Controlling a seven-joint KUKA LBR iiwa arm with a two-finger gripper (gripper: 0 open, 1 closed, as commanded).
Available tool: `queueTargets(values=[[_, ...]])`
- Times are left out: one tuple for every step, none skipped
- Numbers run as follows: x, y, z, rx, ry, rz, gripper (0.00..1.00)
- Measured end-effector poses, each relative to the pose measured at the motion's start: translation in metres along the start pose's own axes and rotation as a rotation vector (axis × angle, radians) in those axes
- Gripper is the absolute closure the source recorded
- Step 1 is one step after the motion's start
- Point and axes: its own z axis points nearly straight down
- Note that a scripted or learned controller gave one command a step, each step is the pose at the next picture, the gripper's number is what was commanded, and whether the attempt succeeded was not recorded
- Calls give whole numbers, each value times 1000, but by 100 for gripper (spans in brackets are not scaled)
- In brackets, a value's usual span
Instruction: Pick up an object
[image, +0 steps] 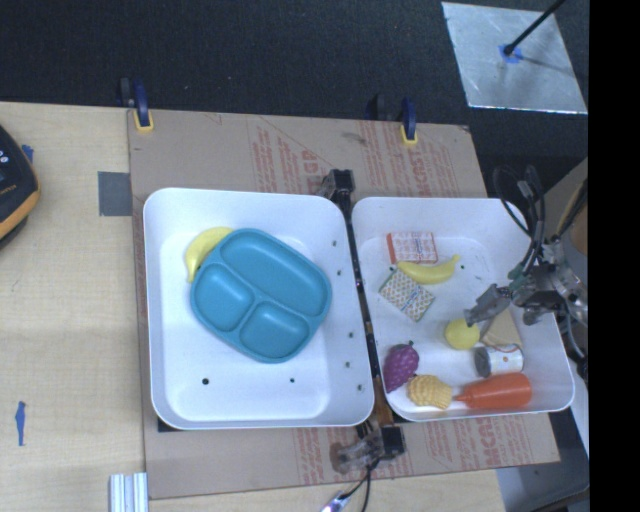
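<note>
From the camera view, the gripper (505, 300) is hanging over the right side of the right bin (462, 214), and its dark fingers are standing spread apart with nothing showing between them.

Taking that right bin as the landmark: a yellow banana (430, 270) is lying in its upper middle, smooth and curved, its long axis running roughly left to right with the right tip tilting upward. Just above the banana a small red-and-white packet (413, 245) is sitting flat. Below and left of the banana a checked, square pouch (406, 294) is lying turned like a diamond. A round yellow ball-like fruit (461, 335) is resting near the bin's centre, just under the left finger. A short grey cylinder with a white label (498, 358) is lying beside it to the right. Along the bin's lower edge an orange carrot-shaped toy (495, 391) is stretching left to right, its narrow end pointing left toward a bumpy yellow corn piece (429, 391). A purple grape cluster (399, 364) is sitting at the lower left.

In the left bin (165, 300), beside the right bin, a blue compartment tray (262, 294) of smooth plastic is lying tilted over a yellow object (203, 248).
</note>
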Motion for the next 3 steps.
queueTargets(values=[[12,14,126,1,0,-1,0],[11,14,115,2,-1,-5,100],[11,14,115,1,-1,-4,0]])
